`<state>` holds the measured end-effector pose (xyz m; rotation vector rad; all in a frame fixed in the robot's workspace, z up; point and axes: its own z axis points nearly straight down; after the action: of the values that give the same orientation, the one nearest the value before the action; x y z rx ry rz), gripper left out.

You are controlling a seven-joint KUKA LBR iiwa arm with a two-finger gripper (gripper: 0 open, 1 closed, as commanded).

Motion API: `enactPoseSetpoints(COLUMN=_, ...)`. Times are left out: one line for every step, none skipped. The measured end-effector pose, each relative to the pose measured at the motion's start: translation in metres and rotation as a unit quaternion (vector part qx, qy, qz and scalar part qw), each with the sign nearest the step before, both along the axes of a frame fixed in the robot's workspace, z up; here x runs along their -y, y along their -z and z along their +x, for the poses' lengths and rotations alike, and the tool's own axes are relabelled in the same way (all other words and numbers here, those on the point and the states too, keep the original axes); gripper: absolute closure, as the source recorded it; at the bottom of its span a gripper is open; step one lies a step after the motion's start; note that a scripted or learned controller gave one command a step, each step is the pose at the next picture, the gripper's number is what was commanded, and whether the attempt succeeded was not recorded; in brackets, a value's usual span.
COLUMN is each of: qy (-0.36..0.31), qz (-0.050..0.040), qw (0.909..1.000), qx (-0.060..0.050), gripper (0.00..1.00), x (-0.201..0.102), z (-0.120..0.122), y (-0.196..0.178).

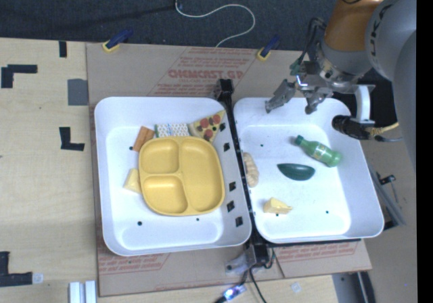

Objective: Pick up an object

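Hovering over the far edge of the right bin, the hand has its two fingers spread apart with nothing between them, so no object is picked up yet. The candidates lie in that bin: a green bottle on its side, nearest the hand; a dark green leaf-shaped piece just beside it toward the middle; a small pale yellow wedge near the front; and a tan lumpy item pressed against the wall shared with the left bin. The likeliest failure, as I judge it, is a slip: the bottle is rounded and lies at a slant, so fingers closing across it off-centre could squirt it away or roll it. The leaf piece looks low and flat, and fingers may close above it on air. The tan item sits so tight to the wall that one finger would likely strike the rim. The yellow divided plate fills much of the left bin, with small pieces around it, and is probably too wide to pinch.
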<state>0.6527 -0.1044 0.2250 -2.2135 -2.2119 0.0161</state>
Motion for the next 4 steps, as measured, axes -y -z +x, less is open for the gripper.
enactPoseSetpoints(qy=-0.001, qz=-0.0006, qw=1.0, qx=0.007, gripper=0.0, x=0.0, z=0.002, y=-0.009)
enactPoseSetpoints(qy=-0.001, qz=-0.0009, qw=1.0, qx=0.004, gripper=0.0, x=-0.01, z=-0.002, y=0.049)
enactPoseSetpoints(qy=-0.001, qz=-0.0011, qw=1.0, qx=0.004, gripper=0.0, x=-0.011, z=-0.001, y=0.114)
enactPoseSetpoints(qy=-0.002, qz=-0.0015, qw=1.0, qx=0.006, gripper=0.0, x=-0.012, z=-0.002, y=0.143)
